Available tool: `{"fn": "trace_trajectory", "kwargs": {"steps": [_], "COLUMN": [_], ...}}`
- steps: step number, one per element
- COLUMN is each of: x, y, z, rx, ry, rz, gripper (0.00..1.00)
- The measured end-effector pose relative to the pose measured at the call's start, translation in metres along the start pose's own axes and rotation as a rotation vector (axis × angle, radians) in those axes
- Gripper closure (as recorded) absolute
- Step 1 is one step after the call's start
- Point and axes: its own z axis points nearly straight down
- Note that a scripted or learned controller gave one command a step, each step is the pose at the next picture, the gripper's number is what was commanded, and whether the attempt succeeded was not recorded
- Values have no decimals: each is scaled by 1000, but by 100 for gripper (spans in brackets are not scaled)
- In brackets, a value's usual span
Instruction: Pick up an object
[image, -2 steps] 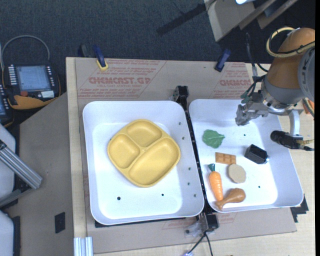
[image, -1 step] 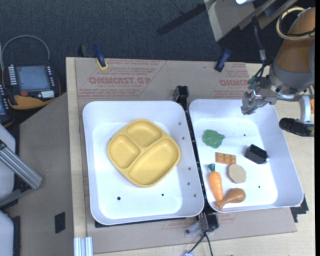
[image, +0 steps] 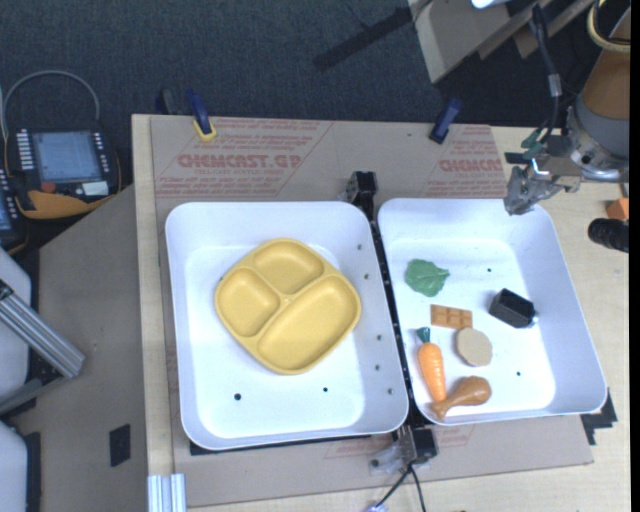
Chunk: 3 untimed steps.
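The right bin (image: 560, 290) holds several small items: a green leafy piece (image: 427, 276), a black block (image: 512, 308), a brown cracker (image: 451, 317), a tan round disc (image: 474, 347), an orange carrot (image: 431, 369) and a brown drumstick (image: 463, 393). My gripper (image: 522, 196) hangs above the far right corner of that bin, well away from all of these items. Nothing shows between its fingers.
The left bin (image: 190, 330) carries a yellow divided plate (image: 288, 304). Black clamps (image: 362, 187) sit between the bins at the far side. A blue clip (image: 445, 119) and a yellow-blue clip (image: 201, 115) hold the cardboard's far edge. A pendant screen (image: 62, 160) lies at the left.
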Motion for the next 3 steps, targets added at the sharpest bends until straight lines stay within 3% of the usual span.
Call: {"fn": "trace_trajectory", "kwargs": {"steps": [3], "x": [140], "y": [6], "z": [26], "rx": [9], "ry": [3], "rz": [-1], "gripper": [100]}}
